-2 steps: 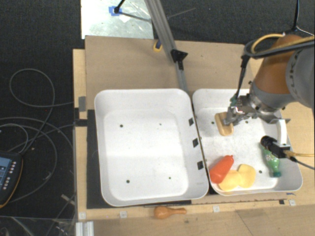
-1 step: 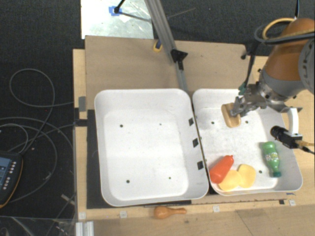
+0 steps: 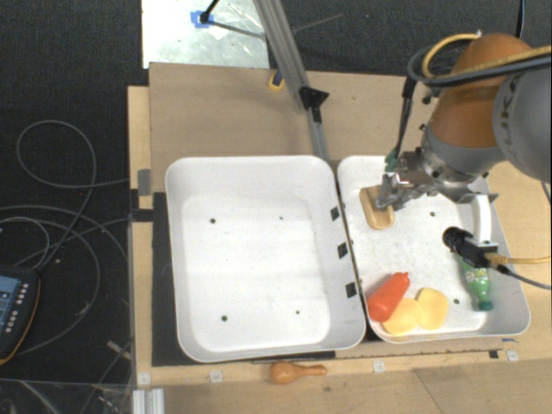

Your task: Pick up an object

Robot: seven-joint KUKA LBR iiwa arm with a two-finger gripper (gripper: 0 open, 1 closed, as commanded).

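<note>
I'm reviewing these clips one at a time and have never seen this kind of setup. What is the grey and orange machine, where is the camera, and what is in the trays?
The camera is fixed above a bench and looks down at a slant. The grey and orange machine is a robot arm reaching in from the right. Its end effector hangs low over a tan block in the right bin; whether it grips the block cannot be told from here. That bin also holds a red object, a yellow object beside it, and a green bottle-like item near the right wall. The left bin sits alongside it. A small orange-brown object lies on the bench in front of the bins.
</note>
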